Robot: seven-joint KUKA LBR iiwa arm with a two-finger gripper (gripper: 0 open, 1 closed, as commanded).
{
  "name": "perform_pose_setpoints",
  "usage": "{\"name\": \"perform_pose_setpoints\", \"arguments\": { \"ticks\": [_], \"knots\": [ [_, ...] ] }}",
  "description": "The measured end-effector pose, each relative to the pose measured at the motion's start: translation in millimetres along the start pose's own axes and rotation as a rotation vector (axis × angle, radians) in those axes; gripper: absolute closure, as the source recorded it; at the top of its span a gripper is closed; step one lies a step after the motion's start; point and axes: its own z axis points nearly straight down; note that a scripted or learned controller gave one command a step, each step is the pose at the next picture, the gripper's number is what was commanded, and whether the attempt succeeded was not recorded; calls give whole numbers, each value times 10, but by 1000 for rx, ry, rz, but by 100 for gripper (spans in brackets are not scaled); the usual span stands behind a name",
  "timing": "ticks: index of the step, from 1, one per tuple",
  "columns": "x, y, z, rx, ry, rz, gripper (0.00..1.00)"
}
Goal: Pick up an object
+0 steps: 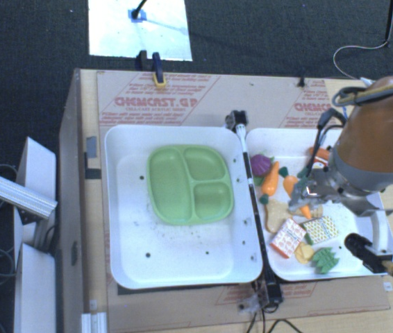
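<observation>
Table (pixel 182 92): carries two white bins side by side
Left bin (pixel 123 207): holds a green divided plate (pixel 189 184)
Right bin (pixel 373 217): toy food, with a carrot (pixel 271 179) by the divider
Arm (pixel 373 141): low over the right bin
Jaws (pixel 306 198): among the toys, cannot tell how they stand

A pale green divided plate (pixel 189 184) is seen in the white left bin (pixel 123 207). An orange carrot (pixel 271 178) and purple vegetable (pixel 260 164) are seen.

On the bench (pixel 203 92), the divided tray (pixel 189 184) lies in the left bin (pixel 123 207), well left of the fingers (pixel 304 201), which hang over the right bin's (pixel 373 207) toy food (pixel 290 238).
</observation>
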Motion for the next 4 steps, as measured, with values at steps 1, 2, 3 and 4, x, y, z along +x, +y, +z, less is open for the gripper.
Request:
{"name": "perform_pose_setpoints", "arguments": {
  "ticks": [1, 2, 3, 4],
  "knots": [
    [613, 7, -213, -2, 1, -3, 100],
    [120, 4, -302, -2, -2, 0, 100],
    [-57, 1, -251, -1, -1, 1, 100],
    [-44, 1, -238, -1, 0, 1, 100]
  ]
}}
